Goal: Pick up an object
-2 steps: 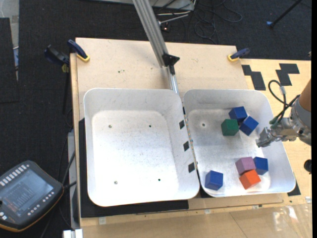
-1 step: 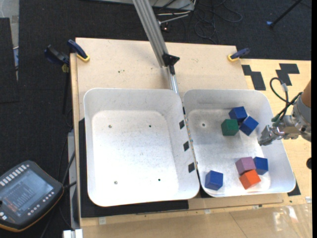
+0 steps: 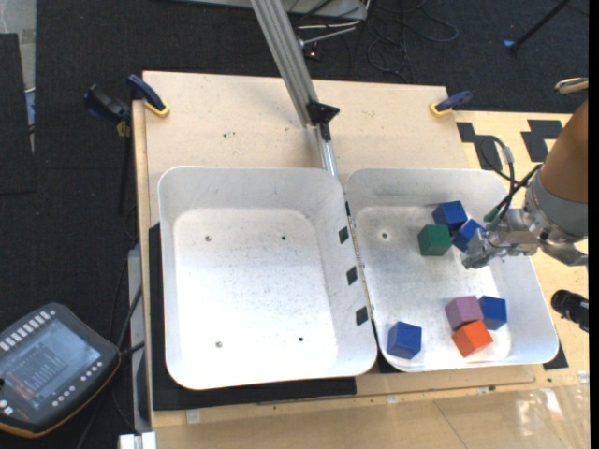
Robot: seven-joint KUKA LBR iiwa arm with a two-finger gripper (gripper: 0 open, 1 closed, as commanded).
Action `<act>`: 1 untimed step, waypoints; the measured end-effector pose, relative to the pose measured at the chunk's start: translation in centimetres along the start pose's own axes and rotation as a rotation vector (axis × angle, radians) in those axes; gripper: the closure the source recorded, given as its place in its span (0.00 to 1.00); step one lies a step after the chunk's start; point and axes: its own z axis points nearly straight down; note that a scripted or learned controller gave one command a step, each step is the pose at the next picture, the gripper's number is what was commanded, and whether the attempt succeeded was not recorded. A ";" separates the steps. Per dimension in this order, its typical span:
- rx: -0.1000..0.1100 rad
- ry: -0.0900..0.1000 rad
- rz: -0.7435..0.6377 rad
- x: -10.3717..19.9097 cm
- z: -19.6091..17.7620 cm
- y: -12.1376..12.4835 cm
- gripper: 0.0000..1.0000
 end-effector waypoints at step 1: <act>0.003 0.001 -0.001 5.5 0.8 0.8 1.00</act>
